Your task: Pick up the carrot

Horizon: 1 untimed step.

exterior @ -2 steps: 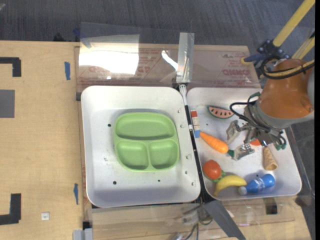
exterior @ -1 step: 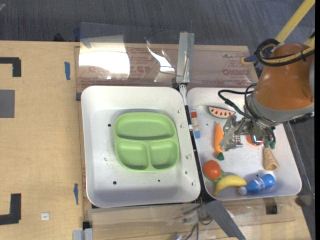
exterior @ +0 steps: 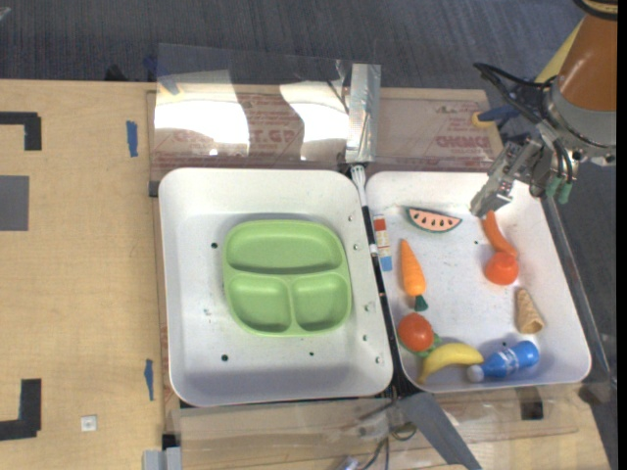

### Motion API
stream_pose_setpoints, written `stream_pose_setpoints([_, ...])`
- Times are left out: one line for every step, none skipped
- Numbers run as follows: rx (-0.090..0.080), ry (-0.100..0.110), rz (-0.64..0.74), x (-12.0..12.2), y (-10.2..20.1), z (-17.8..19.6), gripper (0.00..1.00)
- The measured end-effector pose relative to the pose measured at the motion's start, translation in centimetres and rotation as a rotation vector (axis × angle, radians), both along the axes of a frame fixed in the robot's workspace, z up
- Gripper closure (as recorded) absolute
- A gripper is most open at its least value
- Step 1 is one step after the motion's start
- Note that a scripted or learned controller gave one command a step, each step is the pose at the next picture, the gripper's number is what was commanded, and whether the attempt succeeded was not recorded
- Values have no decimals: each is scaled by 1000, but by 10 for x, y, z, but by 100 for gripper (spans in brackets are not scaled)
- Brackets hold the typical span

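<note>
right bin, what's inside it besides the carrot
Around the carrot in the right bin lie a watermelon slice, an orange pepper, a cone, a tomato, a banana and a blue bottle. The bottle's left end sits behind the banana.

My desk [exterior: 69, 262] is pale tan board, marked on its left side with black angular patches, a grey square and short strips of blue tape [exterior: 131, 137]. Behind it the floor [exterior: 294, 13] is dark grey carpet running across the whole top of the view. Along the far edge of the desk lies a sheet of clear plastic [exterior: 245, 116] over printed brown cardboard [exterior: 431, 130], and bright light glares off it in white patches, with a strip of silver tape [exterior: 361, 116] down its middle.
</note>
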State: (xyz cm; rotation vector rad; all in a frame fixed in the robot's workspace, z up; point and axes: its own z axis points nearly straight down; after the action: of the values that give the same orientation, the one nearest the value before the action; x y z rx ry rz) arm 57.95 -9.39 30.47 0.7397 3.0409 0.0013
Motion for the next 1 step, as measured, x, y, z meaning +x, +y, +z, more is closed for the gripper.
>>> stream_pose_setpoints([1,6,0,-1,1,-3,0])
